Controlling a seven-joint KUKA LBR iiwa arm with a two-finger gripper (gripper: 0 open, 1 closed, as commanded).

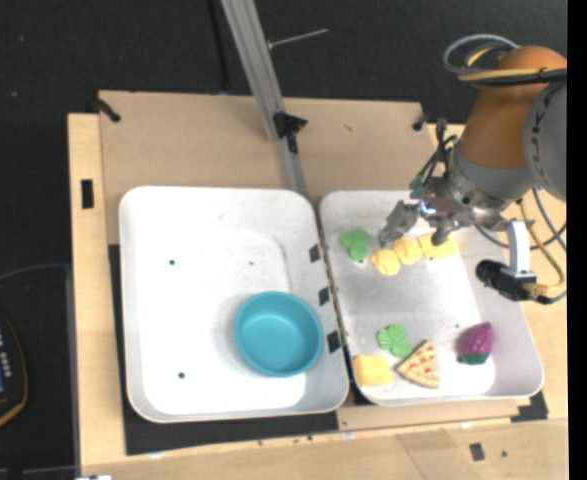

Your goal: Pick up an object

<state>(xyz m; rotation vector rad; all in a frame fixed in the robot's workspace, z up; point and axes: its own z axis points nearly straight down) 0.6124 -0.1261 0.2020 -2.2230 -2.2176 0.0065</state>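
Observation:
My gripper [417, 234] hangs over the back of the right bin [443, 298], open, its two fingers spread apart. Just below and between them lies a lumpy yellow toy [397, 257]. A small yellow piece [441, 249] sits by the right finger. Nothing is held between the fingers. A green leafy toy [355, 243] lies to the left of the gripper. Toward the bin's front are a second green toy [393, 339], a pizza slice [420, 365], a yellow block [373, 371] and a purple bunch of grapes [476, 341].
The left bin [193, 258] holds a blue bowl [275, 333] near its front right corner. A grey metal pole [258, 63] slants down to the seam between the bins. A black cable connector [503, 278] hangs beside the right bin's right wall.

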